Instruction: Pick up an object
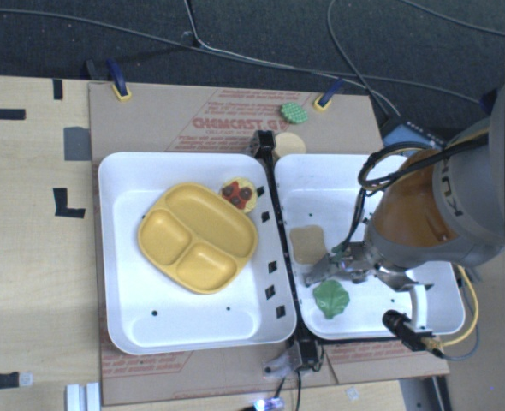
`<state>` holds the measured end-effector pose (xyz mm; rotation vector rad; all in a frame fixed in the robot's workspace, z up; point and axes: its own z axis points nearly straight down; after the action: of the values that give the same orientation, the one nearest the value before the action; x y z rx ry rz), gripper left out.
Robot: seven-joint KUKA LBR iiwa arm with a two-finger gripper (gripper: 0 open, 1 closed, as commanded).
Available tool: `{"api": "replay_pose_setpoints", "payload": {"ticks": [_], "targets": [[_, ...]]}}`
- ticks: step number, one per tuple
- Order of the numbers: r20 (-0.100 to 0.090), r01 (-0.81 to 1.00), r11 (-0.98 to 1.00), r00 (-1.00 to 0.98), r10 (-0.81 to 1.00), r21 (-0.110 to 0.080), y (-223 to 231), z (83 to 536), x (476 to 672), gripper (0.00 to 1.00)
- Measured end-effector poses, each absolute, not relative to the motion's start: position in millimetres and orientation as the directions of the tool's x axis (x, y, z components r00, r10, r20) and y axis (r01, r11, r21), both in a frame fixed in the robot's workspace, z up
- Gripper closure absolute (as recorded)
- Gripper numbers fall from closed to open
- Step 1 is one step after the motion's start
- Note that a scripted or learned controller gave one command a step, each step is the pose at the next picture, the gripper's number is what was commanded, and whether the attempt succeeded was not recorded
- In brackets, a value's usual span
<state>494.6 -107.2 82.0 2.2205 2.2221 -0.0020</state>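
Green object: lies on floor of right bin, near its front-left corner, just below and left of gripper. Not between jaws. Tan pad: flat in same bin, just above green object, beside gripper tip. Jaws state: cannot tell; wrist hides them. Left bin: holds yellow tray, three compartments, tilted diagonally; small red-dotted item touching tray's upper right edge. Both bins rest on bench.
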Motion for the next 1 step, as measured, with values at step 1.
{"api": "replay_pose_setpoints", "payload": {"ticks": [1], "targets": [[0.0, 1.0, 0.0, 0.0, 1.0, 0.001, -106.9, 85.6, 495.3, 0.0]]}}
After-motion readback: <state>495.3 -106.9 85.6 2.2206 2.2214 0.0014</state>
